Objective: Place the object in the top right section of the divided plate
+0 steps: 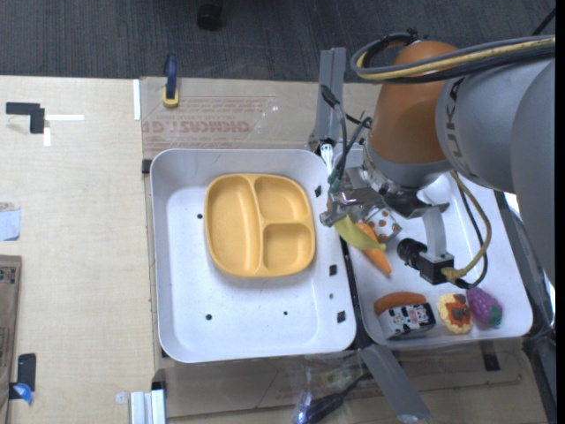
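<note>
The pincer is hanging over the inner edge of the right bin, low beside a small heap of toy food, and whether it is open or closed cannot be told from this slant, since the wrist is covering most of it. Just below and to the right of it a yellow banana and an orange carrot are lying touching each other, with a spotted white piece close by; the banana is looking like the likeliest target, though nothing is visibly sitting in the grip. Farther down from the pincer, a hot dog, a black-and-white piece, a pizza slice and purple grapes are resting along the bin's near wall. The divided plate is waiting to the pincer's left, in the left bin, its top right section lying nearest the pincer. To do this well, the grasp is needing to settle on one piece alone, clear of its neighbour, then lift high enough to clear both bin walls before crossing left.
</note>
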Action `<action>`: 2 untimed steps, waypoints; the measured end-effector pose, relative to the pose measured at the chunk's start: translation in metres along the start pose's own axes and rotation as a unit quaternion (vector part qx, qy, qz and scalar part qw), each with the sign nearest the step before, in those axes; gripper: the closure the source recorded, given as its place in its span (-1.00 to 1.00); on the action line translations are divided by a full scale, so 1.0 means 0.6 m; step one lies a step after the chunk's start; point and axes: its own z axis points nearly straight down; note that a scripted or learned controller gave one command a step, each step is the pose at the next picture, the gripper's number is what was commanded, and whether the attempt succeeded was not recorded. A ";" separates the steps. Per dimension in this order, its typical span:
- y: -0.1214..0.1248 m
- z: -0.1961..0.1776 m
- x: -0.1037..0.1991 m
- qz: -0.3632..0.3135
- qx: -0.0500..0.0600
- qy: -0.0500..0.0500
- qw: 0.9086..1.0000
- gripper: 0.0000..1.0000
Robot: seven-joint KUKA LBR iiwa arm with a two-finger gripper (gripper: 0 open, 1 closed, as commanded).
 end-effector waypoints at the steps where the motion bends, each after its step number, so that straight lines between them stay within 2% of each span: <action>1: 0.082 0.019 -0.102 -0.089 -0.002 -0.001 0.996 1.00; 2: 0.047 -0.013 -0.126 -0.138 -0.002 0.000 0.990 1.00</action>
